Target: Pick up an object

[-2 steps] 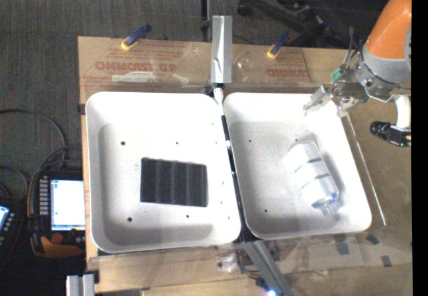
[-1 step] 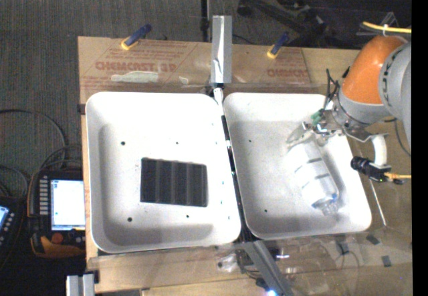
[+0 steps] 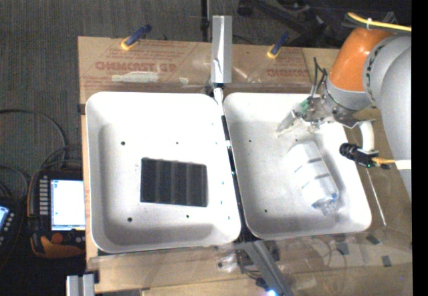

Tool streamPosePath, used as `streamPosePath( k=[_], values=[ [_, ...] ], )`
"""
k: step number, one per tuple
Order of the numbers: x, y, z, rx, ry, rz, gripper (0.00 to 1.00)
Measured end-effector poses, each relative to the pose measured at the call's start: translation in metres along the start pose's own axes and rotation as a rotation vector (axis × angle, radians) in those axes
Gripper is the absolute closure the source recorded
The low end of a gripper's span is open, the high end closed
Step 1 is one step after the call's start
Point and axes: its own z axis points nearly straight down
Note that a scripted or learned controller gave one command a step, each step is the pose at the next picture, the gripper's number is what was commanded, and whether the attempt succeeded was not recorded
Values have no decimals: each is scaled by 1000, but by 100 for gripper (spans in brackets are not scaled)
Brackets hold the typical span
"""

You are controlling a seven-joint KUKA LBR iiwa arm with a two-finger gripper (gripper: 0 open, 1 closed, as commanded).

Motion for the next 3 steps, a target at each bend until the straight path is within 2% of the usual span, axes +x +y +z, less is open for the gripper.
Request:
streamPosePath(
  k=[1,2,3],
  values=[
    [-6,-51,-2,0,-2,-96,0],
    [-5,-48,-13,-7,-2,-97,100],
    [38,24,-70,10,2,-16,100]
  ],
)
